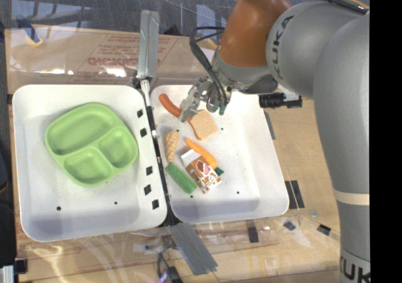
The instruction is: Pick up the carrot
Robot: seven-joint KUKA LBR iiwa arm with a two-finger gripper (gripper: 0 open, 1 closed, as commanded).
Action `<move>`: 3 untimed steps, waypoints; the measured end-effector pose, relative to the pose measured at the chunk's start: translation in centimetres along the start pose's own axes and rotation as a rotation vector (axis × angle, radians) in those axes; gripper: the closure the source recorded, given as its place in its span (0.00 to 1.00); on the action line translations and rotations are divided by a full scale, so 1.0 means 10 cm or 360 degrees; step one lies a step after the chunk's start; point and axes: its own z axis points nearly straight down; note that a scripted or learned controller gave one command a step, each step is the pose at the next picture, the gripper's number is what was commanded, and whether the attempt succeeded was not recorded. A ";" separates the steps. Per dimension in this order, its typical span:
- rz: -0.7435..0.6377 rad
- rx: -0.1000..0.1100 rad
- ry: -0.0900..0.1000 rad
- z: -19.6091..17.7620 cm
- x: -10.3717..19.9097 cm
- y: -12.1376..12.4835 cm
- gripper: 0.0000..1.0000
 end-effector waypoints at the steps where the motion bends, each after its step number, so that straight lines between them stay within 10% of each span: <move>1: 0.0395 0.0003 0.0004 -0.30 0.19 0.31 1.00; 2: 0.0880 0.0011 0.0014 0.04 0.46 -0.46 1.00; 3: 0.1264 0.0010 0.0015 0.04 1.35 -0.48 1.00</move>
